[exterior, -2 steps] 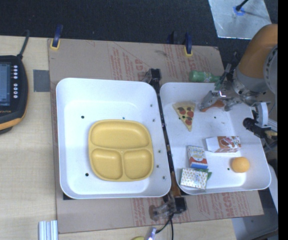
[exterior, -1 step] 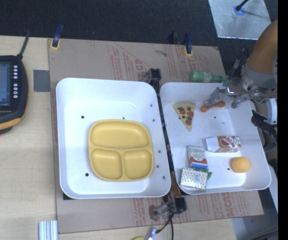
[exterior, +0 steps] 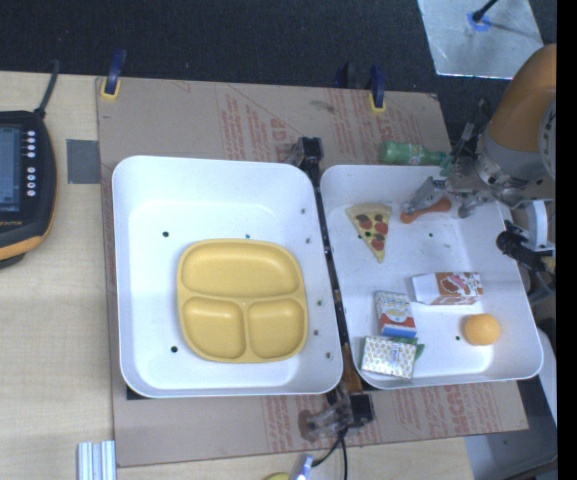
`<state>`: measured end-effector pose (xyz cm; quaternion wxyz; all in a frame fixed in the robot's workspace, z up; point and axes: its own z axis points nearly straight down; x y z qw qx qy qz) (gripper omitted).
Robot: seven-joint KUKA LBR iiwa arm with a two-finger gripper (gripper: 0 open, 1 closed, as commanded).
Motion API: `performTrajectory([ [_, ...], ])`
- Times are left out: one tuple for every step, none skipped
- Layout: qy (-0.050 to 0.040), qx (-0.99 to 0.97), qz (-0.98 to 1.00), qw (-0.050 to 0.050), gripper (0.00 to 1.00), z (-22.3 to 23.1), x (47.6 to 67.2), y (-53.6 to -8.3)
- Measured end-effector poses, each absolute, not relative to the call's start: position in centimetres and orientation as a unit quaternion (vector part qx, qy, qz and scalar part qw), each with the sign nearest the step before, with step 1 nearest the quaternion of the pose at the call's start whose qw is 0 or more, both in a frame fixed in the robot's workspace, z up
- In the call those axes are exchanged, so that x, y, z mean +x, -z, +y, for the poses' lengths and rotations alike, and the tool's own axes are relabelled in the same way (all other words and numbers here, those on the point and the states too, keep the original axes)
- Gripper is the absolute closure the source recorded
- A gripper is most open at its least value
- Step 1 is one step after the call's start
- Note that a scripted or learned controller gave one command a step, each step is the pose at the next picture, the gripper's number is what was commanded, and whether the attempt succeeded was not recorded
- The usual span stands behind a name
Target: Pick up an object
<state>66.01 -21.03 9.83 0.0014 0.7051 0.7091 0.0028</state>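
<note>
The right bin [exterior: 508,368] holds a pizza slice [exterior: 372,226], a white carton with a red picture [exterior: 448,288], an orange ball-like fruit [exterior: 481,329], a small red and blue box [exterior: 395,313] and a patterned packet [exterior: 390,357]. An orange-red elongated object [exterior: 423,209] lies at the bin's far side. My gripper [exterior: 448,194] is low over the far right part of this bin, right at the orange-red object's right end. Whether it touches or grips that object is unclear. A green object [exterior: 411,153] lies at the bin's far rim.
The left bin [exterior: 148,198] carries a yellow divided plate [exterior: 240,299]. A teach pendant [exterior: 3,188] rests on the bench at the far left. Clamps [exterior: 310,151] sit between the bins at the far and near ends.
</note>
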Motion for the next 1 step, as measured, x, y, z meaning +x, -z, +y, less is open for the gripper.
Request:
performTrajectory([
  [0.0000, 0.706, 0.708, 0.000, 0.00, -21.14, 65.68, -10.70],
])
